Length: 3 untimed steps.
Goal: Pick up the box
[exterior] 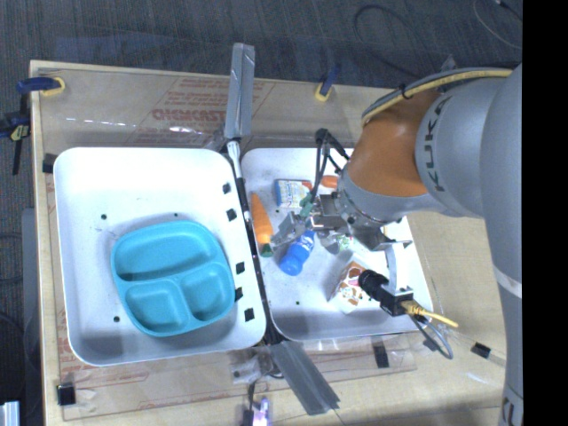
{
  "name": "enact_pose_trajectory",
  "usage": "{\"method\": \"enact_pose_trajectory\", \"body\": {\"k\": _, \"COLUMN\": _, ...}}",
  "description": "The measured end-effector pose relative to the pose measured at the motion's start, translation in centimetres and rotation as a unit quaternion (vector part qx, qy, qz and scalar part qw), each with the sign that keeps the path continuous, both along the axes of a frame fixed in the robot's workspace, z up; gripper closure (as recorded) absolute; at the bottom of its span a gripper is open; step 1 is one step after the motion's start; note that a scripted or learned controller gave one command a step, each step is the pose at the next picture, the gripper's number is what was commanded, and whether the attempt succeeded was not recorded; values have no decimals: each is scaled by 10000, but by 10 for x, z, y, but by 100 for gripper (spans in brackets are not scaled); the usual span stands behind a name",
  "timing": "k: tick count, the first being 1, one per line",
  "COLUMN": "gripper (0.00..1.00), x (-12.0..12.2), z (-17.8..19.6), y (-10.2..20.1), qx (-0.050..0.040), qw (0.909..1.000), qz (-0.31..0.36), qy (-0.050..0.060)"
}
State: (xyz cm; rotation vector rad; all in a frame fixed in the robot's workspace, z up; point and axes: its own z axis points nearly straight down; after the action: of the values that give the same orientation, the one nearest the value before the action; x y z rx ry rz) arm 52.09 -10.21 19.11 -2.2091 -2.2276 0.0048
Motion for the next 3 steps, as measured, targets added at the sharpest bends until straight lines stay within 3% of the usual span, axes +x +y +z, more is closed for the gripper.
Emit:
{"method": "enact_pose_trajectory", "body": {"k": 1, "gripper": 0, "x": 60, "z": -65, "y": -69, "qx": -4, "qw": 10000, "qz": 21, "qy": -8}}
{"method": "enact_pose_trajectory", "body": {"k": 2, "gripper": 0, "x": 72, "z": -98, "y": -74, "qx": -2, "qw": 9995, "qz": -321, "qy": -19}}
{"method": "enact_pose_trajectory", "body": {"k": 3, "gripper": 0, "x": 125, "z": -103, "y": -84, "qx": 23, "qw": 9976, "qz": -662, "qy": 198}}
